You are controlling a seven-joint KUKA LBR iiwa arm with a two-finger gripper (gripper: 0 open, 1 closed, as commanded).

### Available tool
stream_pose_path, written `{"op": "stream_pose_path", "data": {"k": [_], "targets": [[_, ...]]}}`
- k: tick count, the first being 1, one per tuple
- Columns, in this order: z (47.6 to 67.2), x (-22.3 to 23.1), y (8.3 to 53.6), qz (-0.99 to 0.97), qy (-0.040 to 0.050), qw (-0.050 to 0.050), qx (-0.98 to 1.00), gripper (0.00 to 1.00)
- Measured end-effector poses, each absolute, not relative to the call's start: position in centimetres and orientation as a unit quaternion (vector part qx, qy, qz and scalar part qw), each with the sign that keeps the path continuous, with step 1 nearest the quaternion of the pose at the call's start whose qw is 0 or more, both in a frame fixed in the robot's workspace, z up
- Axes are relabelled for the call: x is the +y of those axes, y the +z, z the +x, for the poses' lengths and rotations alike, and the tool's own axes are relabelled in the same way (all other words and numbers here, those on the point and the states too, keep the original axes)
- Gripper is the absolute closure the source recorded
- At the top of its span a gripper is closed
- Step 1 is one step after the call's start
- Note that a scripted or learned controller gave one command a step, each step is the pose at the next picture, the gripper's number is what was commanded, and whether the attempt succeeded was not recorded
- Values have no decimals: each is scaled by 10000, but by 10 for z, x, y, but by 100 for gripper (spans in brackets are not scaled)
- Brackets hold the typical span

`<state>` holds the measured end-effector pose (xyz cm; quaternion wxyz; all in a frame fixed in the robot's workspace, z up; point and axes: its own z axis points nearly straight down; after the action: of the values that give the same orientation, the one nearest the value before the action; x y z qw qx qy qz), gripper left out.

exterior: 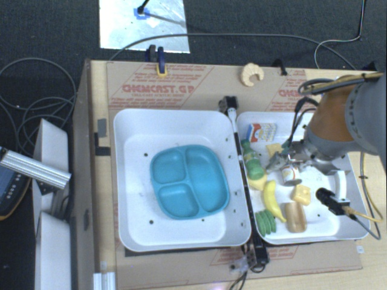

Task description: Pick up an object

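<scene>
Starting at the near edge of the right bin (302, 237), a green pea pod (265, 221), a banana (271, 199) and a brown bread roll (295, 217) lie together. Beyond them, the gripper (284, 162) hangs low over a small can (289, 174); whether its fingers are apart, I cannot tell. The left bin (139, 138) holds a blue divided plate (189, 182).

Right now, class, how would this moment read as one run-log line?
arm: over right bin | gripper: low among toy food, near banana | held: cannot tell | left bin: blue divided plate
</scene>
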<state>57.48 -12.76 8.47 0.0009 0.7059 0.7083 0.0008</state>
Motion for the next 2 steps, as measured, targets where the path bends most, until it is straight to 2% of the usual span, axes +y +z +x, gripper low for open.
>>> {"op": "stream_pose_path", "data": {"k": [1, 2], "targets": [[544, -153, 84, 7068, 0, 7, 7074, 0], [595, -124, 85, 7057, 10, 10, 7085, 0]]}}
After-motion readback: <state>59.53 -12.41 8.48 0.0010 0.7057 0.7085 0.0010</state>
